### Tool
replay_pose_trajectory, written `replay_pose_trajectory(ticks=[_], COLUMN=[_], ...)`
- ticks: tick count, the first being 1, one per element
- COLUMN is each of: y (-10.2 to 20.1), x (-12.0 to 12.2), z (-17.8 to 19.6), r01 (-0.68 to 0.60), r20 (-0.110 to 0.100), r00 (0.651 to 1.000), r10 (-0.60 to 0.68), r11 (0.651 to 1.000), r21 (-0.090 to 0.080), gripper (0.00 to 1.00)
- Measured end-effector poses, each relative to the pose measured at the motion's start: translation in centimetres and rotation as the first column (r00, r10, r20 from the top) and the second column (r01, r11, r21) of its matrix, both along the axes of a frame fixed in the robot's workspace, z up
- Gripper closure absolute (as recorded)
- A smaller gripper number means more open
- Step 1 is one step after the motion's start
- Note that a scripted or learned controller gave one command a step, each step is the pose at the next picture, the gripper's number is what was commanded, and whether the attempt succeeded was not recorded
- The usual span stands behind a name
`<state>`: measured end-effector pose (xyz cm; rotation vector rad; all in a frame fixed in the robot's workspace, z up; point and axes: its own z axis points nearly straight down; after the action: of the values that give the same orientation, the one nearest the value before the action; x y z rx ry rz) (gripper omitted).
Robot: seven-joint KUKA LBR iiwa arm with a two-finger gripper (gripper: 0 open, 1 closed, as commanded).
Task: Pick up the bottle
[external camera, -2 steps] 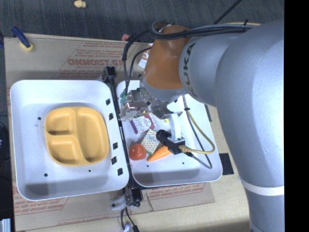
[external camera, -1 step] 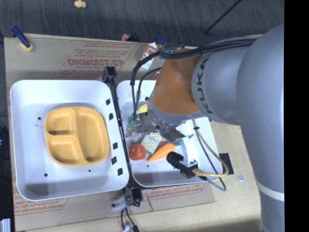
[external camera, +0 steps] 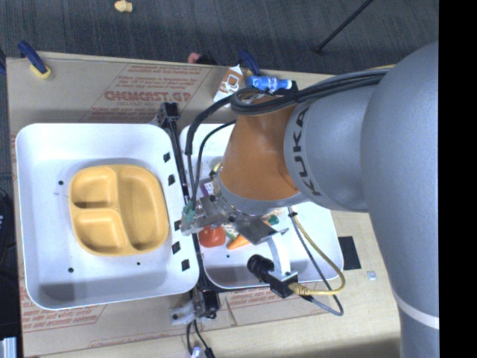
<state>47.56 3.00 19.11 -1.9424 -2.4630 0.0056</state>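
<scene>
Orange band: the arm (external camera: 320, 155) comes in from the right of the frame and pretty much covers the right bin (external camera: 246, 278), wrist pointed down into its lower left part.
End effector: (external camera: 212, 218) sits low by that bin's left wall; honestly can't tell what state it's in, the wrist blocks it.
Bottle: can't pick it out for sure. There's a red thing (external camera: 212, 236) and an orange bit (external camera: 238, 242) touching or nearly so, just under the wrist, so my guess is the bottle's somewhere in that clutter.
Direction: whatever's there lies just below and right of the end effector in the frame; long axis not readable.
Left bin: (external camera: 45, 274) holds a yellow divided tray (external camera: 119, 207), well apart from the action.
Table: (external camera: 112, 88) is brown cardboard with red print.
</scene>
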Motion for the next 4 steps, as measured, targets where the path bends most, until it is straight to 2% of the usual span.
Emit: replay_pose_trajectory(ticks=[1,2,3,4], y=[-4.5,-0.9,-7.3,-7.3], x=[0.1,0.0,0.1,0.0], z=[7.1,0.0,11.1,0.0], r01=[-0.048,-0.173,-0.389,-0.361], r20=[0.005,0.001,0.005,0.001], r00=[0.999,0.985,0.921,0.933], r10=[0.048,0.173,0.389,0.361], r11=[0.999,0.985,0.921,0.933], r21=[-0.001,0.001,-0.001,0.002], gripper=[1.0,1.0,1.0,1.0])
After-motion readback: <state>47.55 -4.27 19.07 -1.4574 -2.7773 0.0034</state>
